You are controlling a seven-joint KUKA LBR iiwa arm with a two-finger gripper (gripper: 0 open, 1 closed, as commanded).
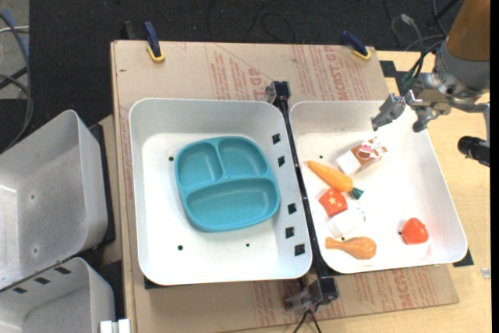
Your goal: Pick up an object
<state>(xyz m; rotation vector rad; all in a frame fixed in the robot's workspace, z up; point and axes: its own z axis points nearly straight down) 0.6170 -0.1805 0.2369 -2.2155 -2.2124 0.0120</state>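
Observation:
The right bin [437, 191] holds several toy foods: an orange carrot [330, 175], a small brown-and-white packet [368, 153], a red piece with a star [333, 202], a white block [344, 224], a tan drumstick [353, 246] and a red tomato [414, 231]. My gripper [405, 111] hangs over the bin's far right corner, above and to the right of the packet. Its two grey fingers [386, 113] stand apart with nothing between them.
The left bin [148, 191] holds a teal divided plate [227, 182]. A black divider with clips [292, 183] runs between the bins. White plastic tubs [47, 191] stand off the bench's left side. Cables lie on the dark floor behind.

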